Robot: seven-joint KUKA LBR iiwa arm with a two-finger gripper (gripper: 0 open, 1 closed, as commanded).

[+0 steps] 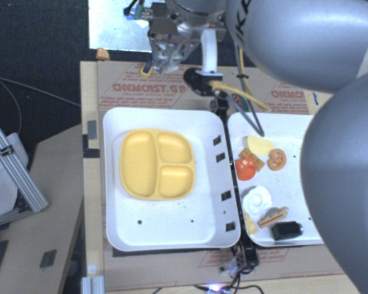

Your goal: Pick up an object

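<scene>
— Judging from the camera view, how much has been done?

— Nothing is seen lifted. The gripper (pixel 165 60) is held at the far edge, beyond both bins; whether it is wide or narrow cannot be told. A yellow divided tray (pixel 156 164) lies in the left bin (pixel 172 225).

— And the objects?

— A pretzel (pixel 276 158), tomato (pixel 246 171) and fried egg (pixel 257 198) lie in the right bin (pixel 282 127). The whole pick is judged left to do.
</scene>
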